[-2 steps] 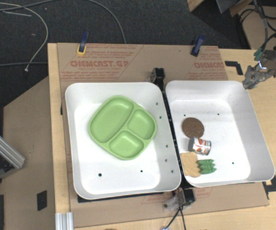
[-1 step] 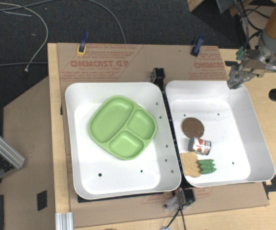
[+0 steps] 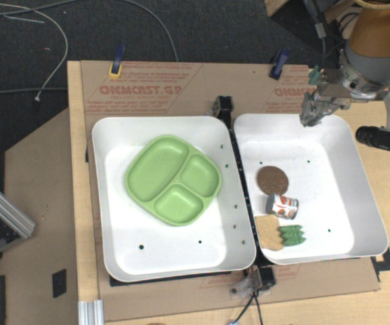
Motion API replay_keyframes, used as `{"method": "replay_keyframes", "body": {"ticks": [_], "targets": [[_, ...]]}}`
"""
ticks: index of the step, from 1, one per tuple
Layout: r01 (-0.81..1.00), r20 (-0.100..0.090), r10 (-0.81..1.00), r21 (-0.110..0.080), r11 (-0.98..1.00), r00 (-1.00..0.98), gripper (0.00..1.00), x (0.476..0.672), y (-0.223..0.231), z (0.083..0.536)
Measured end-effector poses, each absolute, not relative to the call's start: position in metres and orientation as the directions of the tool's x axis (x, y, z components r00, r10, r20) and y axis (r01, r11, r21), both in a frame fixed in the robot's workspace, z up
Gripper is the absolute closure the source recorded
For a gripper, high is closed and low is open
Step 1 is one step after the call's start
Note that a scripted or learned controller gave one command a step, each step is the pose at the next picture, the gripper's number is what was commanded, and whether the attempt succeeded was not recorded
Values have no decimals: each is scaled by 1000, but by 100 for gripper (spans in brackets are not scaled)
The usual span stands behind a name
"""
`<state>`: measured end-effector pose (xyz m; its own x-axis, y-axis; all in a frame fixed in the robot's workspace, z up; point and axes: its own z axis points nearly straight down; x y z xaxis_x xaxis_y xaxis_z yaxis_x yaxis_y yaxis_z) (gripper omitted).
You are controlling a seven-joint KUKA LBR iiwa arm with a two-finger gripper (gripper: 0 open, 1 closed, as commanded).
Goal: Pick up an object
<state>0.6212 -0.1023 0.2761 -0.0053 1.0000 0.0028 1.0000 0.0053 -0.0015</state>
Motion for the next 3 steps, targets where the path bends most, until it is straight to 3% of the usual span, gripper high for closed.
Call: {"method": "replay_keyframes", "body": {"ticks": [3], "targets": [[1000,2,1000,0,7,-7,100,608,72,257]]}}
